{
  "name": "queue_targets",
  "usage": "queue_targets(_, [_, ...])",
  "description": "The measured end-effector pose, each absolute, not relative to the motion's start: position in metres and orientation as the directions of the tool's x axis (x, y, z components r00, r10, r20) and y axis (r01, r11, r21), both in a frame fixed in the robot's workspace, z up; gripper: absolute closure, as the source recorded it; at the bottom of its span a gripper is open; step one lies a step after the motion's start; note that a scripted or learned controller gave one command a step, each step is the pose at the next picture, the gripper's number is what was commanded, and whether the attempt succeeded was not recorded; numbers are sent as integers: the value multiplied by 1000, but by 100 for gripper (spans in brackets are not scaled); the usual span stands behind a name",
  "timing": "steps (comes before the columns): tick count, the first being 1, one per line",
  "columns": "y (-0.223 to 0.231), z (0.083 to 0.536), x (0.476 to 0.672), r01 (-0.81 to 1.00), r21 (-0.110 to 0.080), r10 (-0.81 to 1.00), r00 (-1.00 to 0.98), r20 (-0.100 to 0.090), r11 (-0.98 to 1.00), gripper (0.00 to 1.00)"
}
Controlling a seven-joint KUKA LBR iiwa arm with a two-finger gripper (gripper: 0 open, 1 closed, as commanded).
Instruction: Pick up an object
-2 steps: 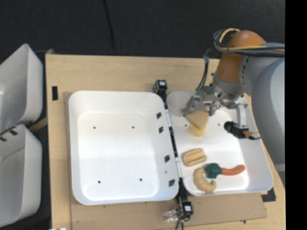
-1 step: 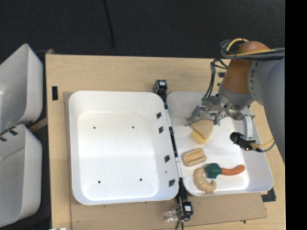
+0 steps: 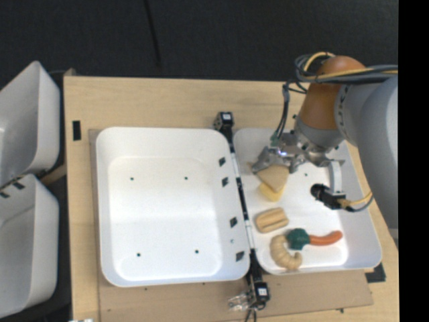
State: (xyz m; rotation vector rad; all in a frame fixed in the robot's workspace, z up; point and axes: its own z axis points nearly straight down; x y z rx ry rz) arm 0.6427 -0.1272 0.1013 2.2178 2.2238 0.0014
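White bins [image 3: 161,206] on tan bench [image 3: 167,99]; pale yellow wedge [image 3: 273,182], tan bread roll [image 3: 271,219], beige croissant [image 3: 285,253], orange carrot with green top [image 3: 315,239], grey arm with orange band [image 3: 328,92].

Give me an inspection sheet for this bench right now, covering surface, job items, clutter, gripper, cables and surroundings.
Surface: wooden bench bearing the left bin and the right bin side by side.
Job's things: all in the right bin: cheese wedge, bread loaf, croissant, carrot.
Clutter: nothing seen.
Grippers: gripper low over the cheese wedge; grasp cannot be judged.
Cables: yellow and black cable over the right bin; cable loops at the orange band.
Surroundings: dark floor; white containers at left.
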Motion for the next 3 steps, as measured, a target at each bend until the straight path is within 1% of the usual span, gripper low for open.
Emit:
queue_targets(1, [-136,102,628,1000,3,1000,0,-2,0,0])
queue_targets(2, [-110,101,685,999,-35,1000,-8,-13,8,0])
queue_targets(3, [-114,109,682,999,-35,1000,-2,-15,2,100])
